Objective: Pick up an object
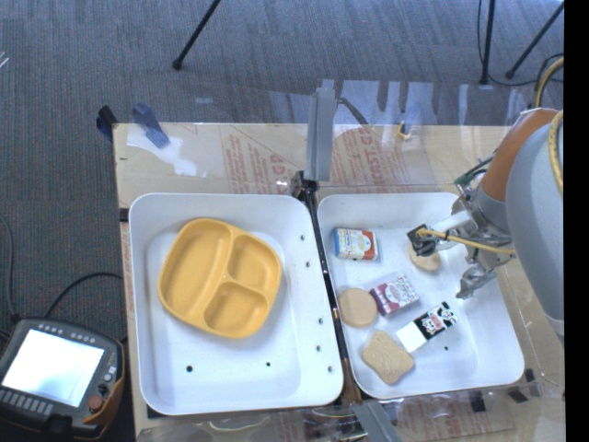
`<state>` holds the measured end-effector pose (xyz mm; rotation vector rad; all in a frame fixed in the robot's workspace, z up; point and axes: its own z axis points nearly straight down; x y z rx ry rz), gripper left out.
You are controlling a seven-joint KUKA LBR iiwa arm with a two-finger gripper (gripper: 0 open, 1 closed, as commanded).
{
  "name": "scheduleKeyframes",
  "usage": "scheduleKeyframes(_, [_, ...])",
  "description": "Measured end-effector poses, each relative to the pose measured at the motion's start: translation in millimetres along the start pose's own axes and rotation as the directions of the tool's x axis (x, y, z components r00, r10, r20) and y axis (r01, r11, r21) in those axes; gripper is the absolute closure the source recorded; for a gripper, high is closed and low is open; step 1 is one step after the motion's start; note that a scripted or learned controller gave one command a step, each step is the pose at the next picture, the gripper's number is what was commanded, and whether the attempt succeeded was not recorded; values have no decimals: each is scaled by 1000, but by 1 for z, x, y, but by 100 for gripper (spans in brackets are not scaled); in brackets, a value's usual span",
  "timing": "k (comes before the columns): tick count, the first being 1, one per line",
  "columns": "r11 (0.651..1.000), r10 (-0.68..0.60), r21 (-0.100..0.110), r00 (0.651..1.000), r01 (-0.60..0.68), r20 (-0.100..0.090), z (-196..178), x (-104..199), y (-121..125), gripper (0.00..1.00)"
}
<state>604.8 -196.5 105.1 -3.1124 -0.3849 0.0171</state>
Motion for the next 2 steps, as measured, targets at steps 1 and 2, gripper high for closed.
scheduleKeyframes(1, [999,-37,-5,999,37,-7,-91,29,19,0])
scheduleKeyframes(2, [999,35,-2,999,-35,-5,-75,28,18,0])
